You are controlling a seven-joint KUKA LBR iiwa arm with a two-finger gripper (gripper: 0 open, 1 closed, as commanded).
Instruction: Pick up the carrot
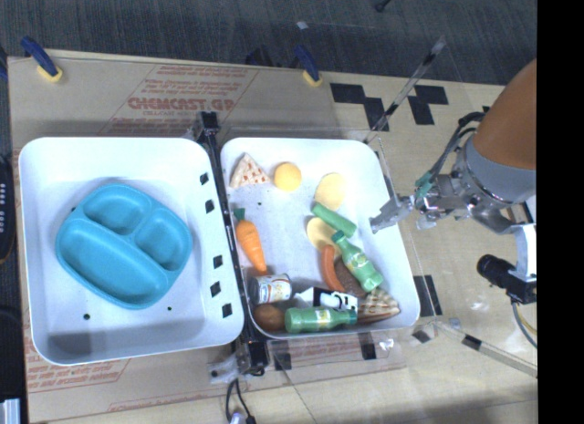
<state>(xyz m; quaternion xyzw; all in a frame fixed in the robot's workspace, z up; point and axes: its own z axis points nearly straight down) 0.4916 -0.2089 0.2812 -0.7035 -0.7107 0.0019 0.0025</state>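
The carrot (pixel 250 245) lies in the right bin (pixel 274 150), close to its left wall, green top pointing up. The claw (pixel 387 217) is at the bin's right rim, well apart from the carrot. I cannot tell its state. It holds nothing.

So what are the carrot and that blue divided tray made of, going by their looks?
The carrot looks like moulded toy plastic: even orange, smooth, with a stubby green top. The blue tray seems plastic too, one flat matte colour with rounded pressed compartments. The white bin under it looks like thin formed plastic with soft rounded corners. None of this is certain from the picture alone.
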